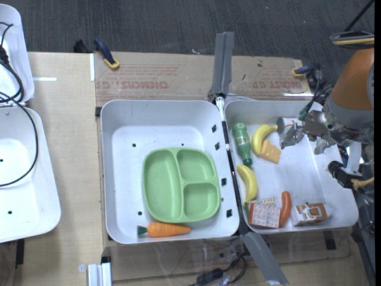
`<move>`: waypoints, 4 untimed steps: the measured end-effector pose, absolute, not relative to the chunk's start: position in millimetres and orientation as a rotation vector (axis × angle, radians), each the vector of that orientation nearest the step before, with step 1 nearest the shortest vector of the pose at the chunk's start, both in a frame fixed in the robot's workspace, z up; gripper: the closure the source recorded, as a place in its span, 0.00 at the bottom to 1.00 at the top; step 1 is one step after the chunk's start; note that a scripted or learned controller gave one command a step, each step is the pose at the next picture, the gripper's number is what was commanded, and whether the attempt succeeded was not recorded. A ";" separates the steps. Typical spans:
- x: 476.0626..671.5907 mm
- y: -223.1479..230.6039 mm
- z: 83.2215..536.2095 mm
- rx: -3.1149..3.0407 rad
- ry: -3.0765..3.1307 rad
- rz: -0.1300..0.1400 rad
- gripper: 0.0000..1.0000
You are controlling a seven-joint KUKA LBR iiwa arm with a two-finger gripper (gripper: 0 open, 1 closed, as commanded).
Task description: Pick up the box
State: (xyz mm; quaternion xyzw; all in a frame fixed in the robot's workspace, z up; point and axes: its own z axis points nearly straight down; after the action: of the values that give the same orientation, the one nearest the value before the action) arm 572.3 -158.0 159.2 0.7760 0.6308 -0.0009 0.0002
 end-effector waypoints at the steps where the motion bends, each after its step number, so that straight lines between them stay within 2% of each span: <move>1: 594.0 -204.6 90.6 2.556 1.851 0.011 0.00; 2: 659.8 -199.4 91.5 2.518 1.889 0.001 0.00; 3: 588.2 -200.0 92.3 2.615 1.759 0.005 0.00; 4: 510.9 -149.2 96.7 2.770 1.488 -0.004 0.00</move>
State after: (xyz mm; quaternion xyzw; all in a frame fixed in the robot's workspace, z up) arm 510.9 -149.2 96.7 0.8809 0.4733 -0.0014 -0.0014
